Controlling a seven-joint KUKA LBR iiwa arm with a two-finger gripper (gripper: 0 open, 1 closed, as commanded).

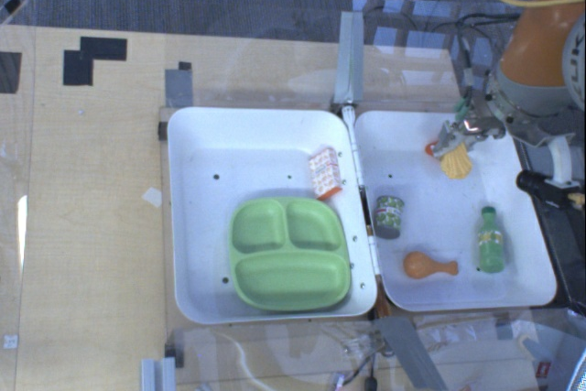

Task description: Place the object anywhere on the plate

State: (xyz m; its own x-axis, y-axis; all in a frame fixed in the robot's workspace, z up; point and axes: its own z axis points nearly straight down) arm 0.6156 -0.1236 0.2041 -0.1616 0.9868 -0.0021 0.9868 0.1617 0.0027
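Object: a yellow corn-like piece (456, 163) sits directly under the tool (455, 139), touching its tips, in the far part of the right bin (526, 284).
Small orange bit: a bit of orange (430, 147) shows just to the left of the tool, touching or nearly touching it; what it belongs to cannot be told.
Tool: it hangs from the grey arm with the orange band (548, 23), which reaches in from the right; the fingers point down and left toward the yellow piece.
Tool state: the view is too small and cluttered to tell whether the fingers are spread or pressed together, or whether the yellow piece sits between them.
Object axis: the yellow piece is short and stubby; its long axis seems to run from the tool toward the near edge, tilted slightly right, but this is uncertain.
Plate: the green divided plate (289, 254) lies well to the left of the tool and nearer the camera, in the left bin (197, 197).
Other things nearer than the tool: a small can (388, 216), a green bottle (491, 240) and an orange drumstick-like piece (428, 266).
Left bin extra: a small packet (324, 172) just beyond the plate.
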